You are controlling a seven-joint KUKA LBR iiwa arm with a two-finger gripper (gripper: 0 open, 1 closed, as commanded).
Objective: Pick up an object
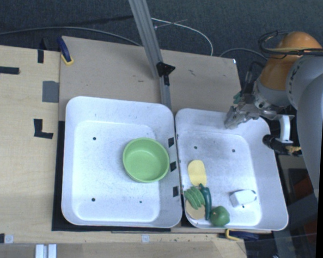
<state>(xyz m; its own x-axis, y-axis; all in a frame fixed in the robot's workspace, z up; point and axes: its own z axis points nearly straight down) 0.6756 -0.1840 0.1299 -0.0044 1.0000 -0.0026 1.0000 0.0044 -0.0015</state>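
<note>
A green bowl [145,159] sits in the left bin [86,115]. In the right bin [216,123], near the front, lie a yellow piece [196,169], a green leafy toy [200,198], a round green item [219,215] and a small white object [242,198]. My gripper [233,120] hangs over the right bin's far right corner, well away from all of them. Nothing shows between its fingers.
A grey metal pole [150,43] slants across the back of the bench toward the gap between the bins. Cables run across the dark floor behind. A blue and yellow clamp [65,51] sits at the bench's far left corner.
</note>
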